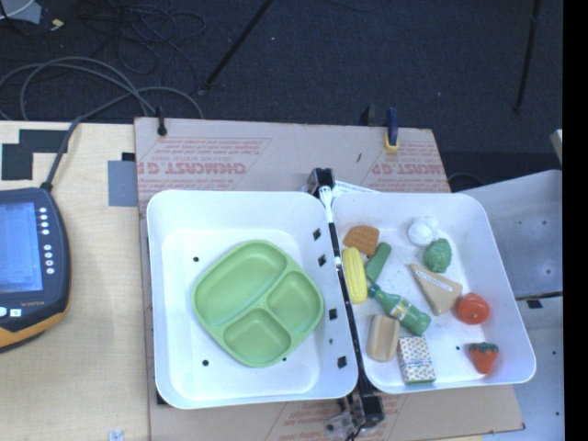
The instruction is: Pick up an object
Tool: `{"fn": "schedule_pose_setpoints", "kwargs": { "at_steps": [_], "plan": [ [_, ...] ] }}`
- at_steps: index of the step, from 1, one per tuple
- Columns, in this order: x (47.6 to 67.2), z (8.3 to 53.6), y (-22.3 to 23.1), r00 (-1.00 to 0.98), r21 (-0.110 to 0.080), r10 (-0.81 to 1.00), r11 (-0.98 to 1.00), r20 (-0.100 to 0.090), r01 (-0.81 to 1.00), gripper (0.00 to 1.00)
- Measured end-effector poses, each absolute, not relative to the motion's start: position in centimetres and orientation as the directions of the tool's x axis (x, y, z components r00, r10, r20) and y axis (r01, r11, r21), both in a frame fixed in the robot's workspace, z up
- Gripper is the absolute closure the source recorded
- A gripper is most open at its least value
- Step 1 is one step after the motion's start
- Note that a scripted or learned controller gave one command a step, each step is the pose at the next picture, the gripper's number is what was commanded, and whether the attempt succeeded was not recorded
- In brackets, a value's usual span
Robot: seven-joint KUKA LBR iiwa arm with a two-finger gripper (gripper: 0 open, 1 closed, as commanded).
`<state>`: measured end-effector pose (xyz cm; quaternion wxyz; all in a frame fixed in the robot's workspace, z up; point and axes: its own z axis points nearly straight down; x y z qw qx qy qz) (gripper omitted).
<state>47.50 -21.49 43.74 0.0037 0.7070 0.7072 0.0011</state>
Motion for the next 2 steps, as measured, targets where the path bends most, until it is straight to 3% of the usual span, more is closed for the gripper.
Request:
{"fn": "schedule_pose_setpoints", "kwargs": {
  "at_steps": [1,2],
  "plan": [
    [47.6,35.8,-21.3,0.000,-0.006,1.000,0.000,0.002,1.000,1.00],
    [49.4,31.8,-21.2,-0.001,-0.004,1.000,0.001,0.002,1.000,1.00]
  ]
}}
